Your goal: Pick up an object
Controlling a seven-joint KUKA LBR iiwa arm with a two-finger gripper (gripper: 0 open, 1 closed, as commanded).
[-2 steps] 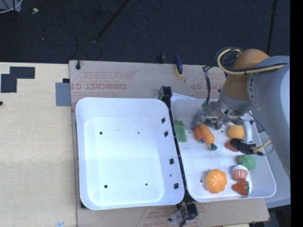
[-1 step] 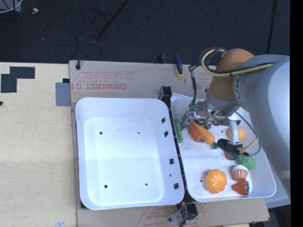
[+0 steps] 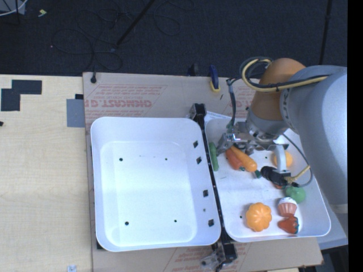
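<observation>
My gripper (image 3: 240, 142) reaches down into the back of the right bin (image 3: 309, 231), just above an orange carrot (image 3: 241, 159) that lies slantwise on the bin floor. The carrot's upper end sits right under the gripper, and I cannot make out contact between them. A slim green vegetable (image 3: 213, 155) lies along the bin's left wall, just left of the carrot. A yellow-orange fruit (image 3: 283, 159) rests to the right, partly hidden by the wrist.
Near the right bin's front lie an orange pumpkin (image 3: 258, 216), a pink cupcake (image 3: 287, 207), a red piece (image 3: 288, 225) and a green piece (image 3: 296, 195). The left bin (image 3: 113, 129) stands beside it. The arm covers the right bin's far right corner.
</observation>
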